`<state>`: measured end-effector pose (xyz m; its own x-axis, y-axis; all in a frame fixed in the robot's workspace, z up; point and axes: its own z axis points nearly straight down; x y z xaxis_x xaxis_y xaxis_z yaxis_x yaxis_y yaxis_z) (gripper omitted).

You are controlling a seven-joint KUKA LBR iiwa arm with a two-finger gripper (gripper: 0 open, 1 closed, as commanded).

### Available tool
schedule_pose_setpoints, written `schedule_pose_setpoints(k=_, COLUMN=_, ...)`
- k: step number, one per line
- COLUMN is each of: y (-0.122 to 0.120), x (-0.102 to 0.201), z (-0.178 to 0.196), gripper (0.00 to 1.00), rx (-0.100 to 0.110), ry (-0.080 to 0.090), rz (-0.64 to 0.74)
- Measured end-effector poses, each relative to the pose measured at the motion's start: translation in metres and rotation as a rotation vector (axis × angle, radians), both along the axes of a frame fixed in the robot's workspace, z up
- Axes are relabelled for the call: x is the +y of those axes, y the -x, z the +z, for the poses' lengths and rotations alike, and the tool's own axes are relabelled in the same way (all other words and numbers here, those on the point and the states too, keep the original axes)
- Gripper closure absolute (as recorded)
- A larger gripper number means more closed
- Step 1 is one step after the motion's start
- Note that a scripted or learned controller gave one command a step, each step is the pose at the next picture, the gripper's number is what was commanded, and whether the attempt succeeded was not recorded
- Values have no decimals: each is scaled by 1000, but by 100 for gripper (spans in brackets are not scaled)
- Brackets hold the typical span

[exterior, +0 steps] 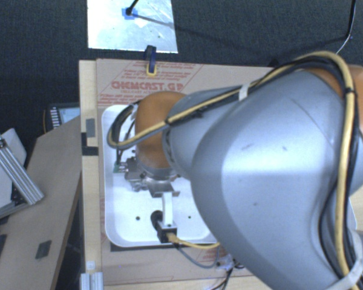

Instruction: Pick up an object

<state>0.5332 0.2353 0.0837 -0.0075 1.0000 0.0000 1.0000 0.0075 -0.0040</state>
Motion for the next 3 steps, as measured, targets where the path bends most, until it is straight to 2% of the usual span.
schedule_pose_setpoints(k=1, y=48, x=-1, z=1, gripper=100, rx=-3, ry=0, rz=-7)
schedule_pose_setpoints(k=2, y=46, x=-1, z=11, gripper=100, rx=-3, ry=-2, rz=-11)
schedule_pose_setpoints(k=3, y=1, x=-78, z=26, gripper=100, rx=-7, ry=3, rz=-14)
